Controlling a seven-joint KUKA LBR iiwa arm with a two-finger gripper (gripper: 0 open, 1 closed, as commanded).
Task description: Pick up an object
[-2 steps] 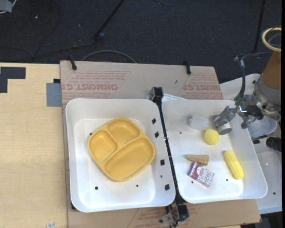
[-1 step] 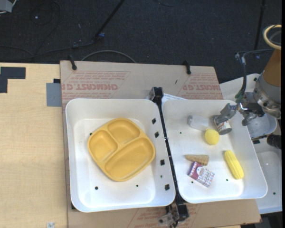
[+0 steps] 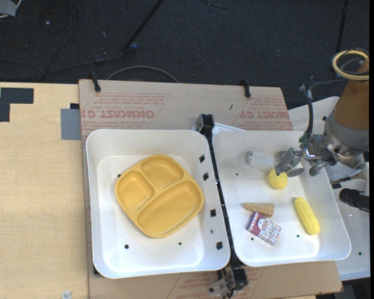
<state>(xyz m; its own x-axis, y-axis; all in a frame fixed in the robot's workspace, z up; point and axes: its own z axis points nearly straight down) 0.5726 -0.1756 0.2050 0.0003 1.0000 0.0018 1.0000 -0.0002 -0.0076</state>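
My gripper [image 3: 298, 167] hangs over the upper right part of the right bin [image 3: 336, 245], open, with nothing between its fingers. A small yellow ball [image 3: 277, 179] lies just below and left of the left fingertip, close to it. Further down the bin lie a yellow corn cob [image 3: 306, 215], a tan cone [image 3: 258, 208] and a red and white packet [image 3: 264, 228]. A pale grey object [image 3: 257, 161] rests to the left of the gripper.
A yellow divided plate [image 3: 159, 195] lies in the left bin [image 3: 103, 167]. A black divider [image 3: 213, 185] runs between the two bins. Brown cardboard [image 3: 174, 108] lies behind them. The arm's grey body with its orange band [image 3: 352, 101] rises at the right.
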